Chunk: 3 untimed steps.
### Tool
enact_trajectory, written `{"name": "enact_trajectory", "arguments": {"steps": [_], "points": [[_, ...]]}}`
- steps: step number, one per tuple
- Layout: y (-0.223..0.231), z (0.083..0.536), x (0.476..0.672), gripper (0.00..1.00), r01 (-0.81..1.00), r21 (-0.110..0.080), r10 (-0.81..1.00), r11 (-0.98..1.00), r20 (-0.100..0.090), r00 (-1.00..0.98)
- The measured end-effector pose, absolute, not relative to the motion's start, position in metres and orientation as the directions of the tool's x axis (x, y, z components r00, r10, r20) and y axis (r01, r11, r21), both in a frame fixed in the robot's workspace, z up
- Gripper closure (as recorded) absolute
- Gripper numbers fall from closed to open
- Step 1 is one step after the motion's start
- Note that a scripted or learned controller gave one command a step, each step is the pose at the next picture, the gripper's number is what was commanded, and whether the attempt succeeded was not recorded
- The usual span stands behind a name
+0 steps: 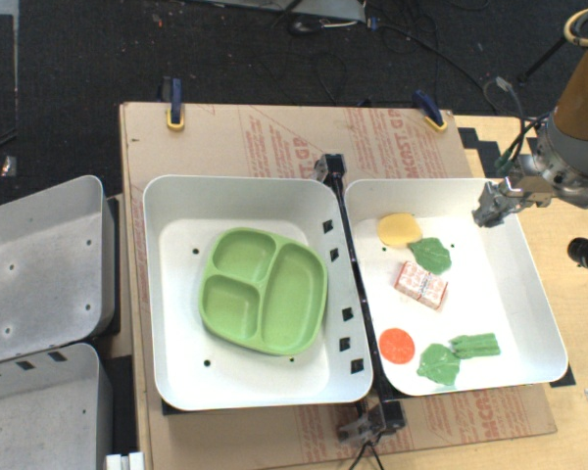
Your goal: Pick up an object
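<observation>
end effector point(492, 209) indistinct, arm point(574, 135) cut off at frame edge

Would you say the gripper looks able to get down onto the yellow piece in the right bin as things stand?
Probably yes. The gripper hangs over the right bin's far right edge, and the yellow piece lies uncovered, only touching a green leafy piece.

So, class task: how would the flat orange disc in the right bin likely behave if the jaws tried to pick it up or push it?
The orange disc lies flat and thin on the right bin floor, so jaws would probably struggle to get under its edge. Pushed, it would likely slide, not roll. It looks small, so probably light; its stiffness can't be judged here.
</observation>
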<state>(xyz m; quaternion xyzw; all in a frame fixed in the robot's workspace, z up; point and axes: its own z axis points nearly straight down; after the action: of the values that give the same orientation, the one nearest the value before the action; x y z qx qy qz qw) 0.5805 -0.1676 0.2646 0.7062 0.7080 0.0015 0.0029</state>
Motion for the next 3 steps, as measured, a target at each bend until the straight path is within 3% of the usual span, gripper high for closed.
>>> {"name": "enact_trajectory", "arguments": {"steps": [3], "points": [[-0.008,0.236,0.554,1.0,1.0,-0.003,1.0,0.007,0.002,-0.007]]}}
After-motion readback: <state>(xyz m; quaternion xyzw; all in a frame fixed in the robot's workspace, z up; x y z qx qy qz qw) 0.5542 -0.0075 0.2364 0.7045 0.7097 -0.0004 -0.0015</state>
